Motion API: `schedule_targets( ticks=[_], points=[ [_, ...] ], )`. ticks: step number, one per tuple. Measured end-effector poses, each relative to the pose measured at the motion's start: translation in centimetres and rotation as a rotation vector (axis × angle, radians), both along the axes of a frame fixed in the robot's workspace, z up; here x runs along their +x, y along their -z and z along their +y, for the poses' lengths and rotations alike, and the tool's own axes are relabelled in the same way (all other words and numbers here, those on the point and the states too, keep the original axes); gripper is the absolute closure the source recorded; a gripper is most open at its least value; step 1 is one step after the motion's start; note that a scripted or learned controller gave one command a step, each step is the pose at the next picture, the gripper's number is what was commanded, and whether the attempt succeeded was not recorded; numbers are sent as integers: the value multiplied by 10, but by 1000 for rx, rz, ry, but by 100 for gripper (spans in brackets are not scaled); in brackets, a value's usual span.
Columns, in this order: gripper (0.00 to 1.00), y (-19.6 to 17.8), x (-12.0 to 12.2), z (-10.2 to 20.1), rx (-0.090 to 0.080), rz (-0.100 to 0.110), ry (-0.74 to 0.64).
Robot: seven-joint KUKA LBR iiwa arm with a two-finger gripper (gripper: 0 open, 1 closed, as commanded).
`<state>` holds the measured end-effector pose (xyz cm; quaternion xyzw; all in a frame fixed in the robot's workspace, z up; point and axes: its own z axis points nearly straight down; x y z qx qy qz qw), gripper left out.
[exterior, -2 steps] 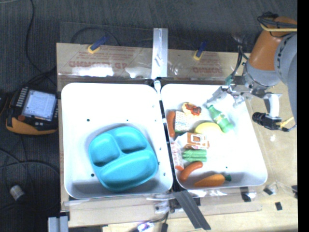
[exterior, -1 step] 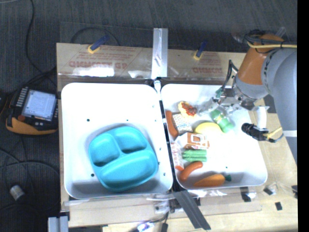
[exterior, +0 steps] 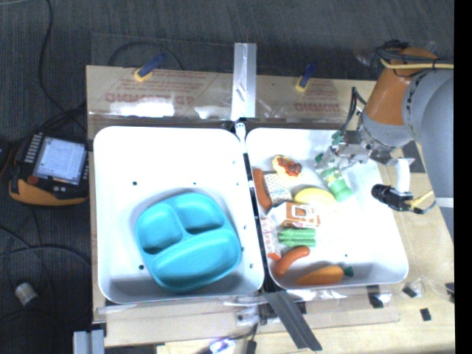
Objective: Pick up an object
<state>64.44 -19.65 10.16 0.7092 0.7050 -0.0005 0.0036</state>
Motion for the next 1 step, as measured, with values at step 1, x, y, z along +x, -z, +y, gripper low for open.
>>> schedule_targets(
  ticks=[1],
  points=[
    [100,-87,24,31,4,6,83]
  ],
)
